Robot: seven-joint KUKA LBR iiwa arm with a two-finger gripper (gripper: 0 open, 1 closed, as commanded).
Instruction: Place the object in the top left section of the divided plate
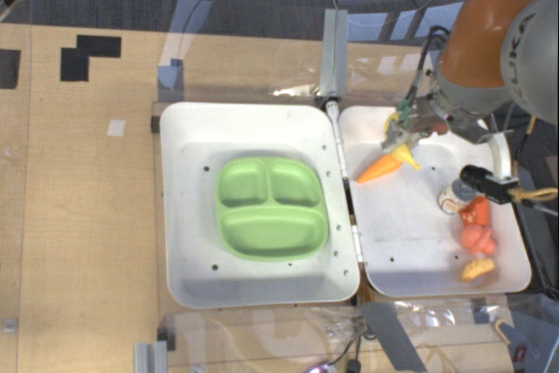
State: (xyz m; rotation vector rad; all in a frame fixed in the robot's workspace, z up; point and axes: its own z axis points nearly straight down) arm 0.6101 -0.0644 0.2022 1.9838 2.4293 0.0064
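Yellow and pale, a small toy (pixel 477 269) lies in the right bin (pixel 410 262) at its near right corner, with a red-orange toy (pixel 476 225) just behind it and a small round item (pixel 450 201) beside that. Left of them, the left bin (pixel 188 275) holds the green divided plate (pixel 272 207), all its sections bare. Farther back in the right bin, the orange carrot (pixel 382 167) lies tilted, its yellow end touching the pincer (pixel 400 134) tip; whether the pincer grips it I cannot tell. Light wood worktop (pixel 79 214) surrounds both bins.
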